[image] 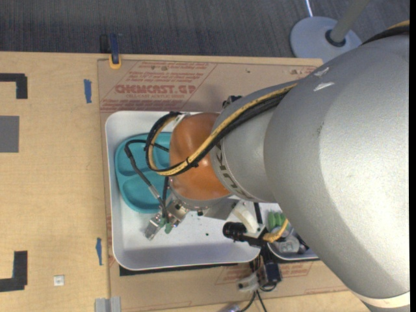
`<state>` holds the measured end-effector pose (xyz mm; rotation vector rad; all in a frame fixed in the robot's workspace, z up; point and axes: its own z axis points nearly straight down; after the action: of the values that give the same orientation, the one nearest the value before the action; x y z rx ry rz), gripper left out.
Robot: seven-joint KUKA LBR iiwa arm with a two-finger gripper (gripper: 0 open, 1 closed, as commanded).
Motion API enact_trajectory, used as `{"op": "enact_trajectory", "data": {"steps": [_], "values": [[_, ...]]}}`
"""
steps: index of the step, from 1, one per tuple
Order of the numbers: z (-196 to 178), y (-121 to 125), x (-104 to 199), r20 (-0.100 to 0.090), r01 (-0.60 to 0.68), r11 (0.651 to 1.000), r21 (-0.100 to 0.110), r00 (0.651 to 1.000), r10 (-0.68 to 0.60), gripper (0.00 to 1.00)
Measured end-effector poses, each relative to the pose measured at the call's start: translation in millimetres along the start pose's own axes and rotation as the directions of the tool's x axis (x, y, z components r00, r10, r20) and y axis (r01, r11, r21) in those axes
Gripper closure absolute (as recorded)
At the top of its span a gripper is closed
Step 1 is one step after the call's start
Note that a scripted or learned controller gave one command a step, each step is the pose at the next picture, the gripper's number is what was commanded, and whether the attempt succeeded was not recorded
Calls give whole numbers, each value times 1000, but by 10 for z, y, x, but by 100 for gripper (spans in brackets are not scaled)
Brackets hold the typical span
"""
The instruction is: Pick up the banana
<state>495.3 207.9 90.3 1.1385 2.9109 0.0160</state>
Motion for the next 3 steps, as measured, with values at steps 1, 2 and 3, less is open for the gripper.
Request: {"op": "enact_trajectory", "data": {"steps": [1,2,3], "values": [[-398,-91,133,1,-714,700,18,701,714,0],[-496,-85,137,0,-713,701,19,701,713,100],[-1203,-313,-99,16,-998,59,13,59,998,100]]}}
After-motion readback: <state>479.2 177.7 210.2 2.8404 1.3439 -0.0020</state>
